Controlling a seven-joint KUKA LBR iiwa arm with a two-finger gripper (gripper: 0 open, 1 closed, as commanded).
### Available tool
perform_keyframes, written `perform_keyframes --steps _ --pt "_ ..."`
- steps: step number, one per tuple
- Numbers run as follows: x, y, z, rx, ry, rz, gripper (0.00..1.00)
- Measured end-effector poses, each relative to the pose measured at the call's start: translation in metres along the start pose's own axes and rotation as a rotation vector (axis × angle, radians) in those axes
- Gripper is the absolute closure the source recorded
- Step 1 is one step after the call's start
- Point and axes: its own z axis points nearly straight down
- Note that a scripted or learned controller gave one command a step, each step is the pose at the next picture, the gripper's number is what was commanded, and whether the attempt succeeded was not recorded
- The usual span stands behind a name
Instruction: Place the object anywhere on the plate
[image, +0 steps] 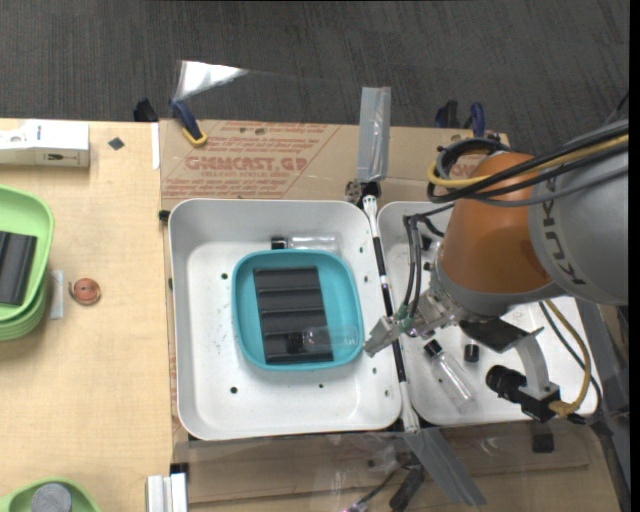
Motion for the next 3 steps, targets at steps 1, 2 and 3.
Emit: perform_keyframes --steps 1,2,3 --pt "0.0 0.0 0.0 0.0 0.0 0.0 0.0" --pt "0.0 0.0 0.0 0.0 0.0 0.0 0.0" --pt "0.0 0.0 0.0 0.0 0.0 0.0 0.0"
